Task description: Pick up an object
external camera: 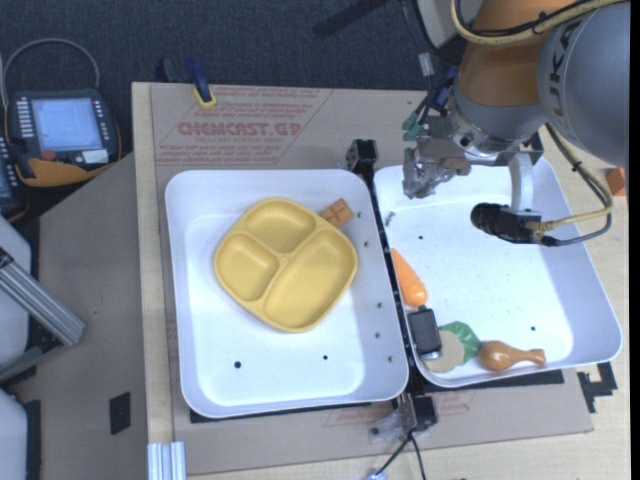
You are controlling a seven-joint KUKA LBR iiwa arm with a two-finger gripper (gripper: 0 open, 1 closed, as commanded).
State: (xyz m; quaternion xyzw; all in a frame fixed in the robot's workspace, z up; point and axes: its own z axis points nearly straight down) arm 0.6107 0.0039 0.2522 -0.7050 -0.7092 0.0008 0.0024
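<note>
At the near edge of the right bin [600, 330] a toy drumstick [508, 354] lies on its side, its thin end pointing right. Just left of it are a pale round disc [446, 355] and a green piece [467, 334], which touch each other. A small black block [424, 331] lies beside them against the bin's left wall. A little farther back along that wall lies an orange carrot [408, 278], with its tip pointing toward the far side. In the left bin [290, 373] a yellow divided plate [286, 264] lies flat near the middle, and a small brown block [336, 212] touches its far right rim. The gripper [425, 180] hangs over the far left corner of the right bin, well apart from the carrot and the things at the near edge. Nothing shows in its grasp, and whether it is spread or closed cannot be told from this angle. The grey arm [560, 58] with its orange band reaches in from the upper right. Both bins sit on a cardboard sheet [250, 123] with red print. Past the sheet's far left corner sits a handheld controller [62, 128] with a lit screen.
</note>
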